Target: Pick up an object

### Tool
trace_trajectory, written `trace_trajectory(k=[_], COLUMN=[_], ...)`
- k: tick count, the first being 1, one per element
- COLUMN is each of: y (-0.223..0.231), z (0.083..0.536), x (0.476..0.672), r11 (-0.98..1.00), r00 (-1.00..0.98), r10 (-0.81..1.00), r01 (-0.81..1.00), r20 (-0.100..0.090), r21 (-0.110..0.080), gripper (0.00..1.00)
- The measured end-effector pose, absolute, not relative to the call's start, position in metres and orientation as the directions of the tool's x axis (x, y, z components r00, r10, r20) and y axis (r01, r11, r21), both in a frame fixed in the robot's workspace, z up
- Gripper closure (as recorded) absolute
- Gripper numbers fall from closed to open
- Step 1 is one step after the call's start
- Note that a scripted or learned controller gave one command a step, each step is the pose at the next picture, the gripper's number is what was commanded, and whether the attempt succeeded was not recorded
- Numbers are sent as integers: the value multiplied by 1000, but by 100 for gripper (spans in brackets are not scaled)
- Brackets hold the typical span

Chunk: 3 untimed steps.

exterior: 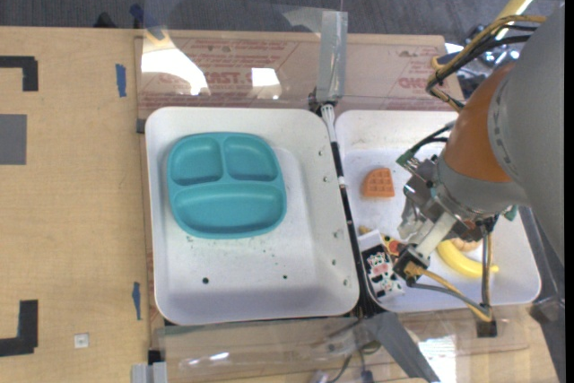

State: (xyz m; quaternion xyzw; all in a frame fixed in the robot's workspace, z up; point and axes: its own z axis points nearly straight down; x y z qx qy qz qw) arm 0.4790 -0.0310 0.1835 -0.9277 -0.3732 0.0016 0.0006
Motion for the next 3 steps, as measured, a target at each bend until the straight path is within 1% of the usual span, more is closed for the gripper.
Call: trace_trajectory(k=[1, 2, 3], y=[11, 79, 149], z=[184, 183, 189], x=[479, 478, 478], r11=[-973, -978, -973], r00=[973, 978, 973], r10=[229, 209, 230], r01=[229, 209, 230], r20=[-3, -4, -1], r21=[-2, -3, -2], gripper=[100, 100, 100])
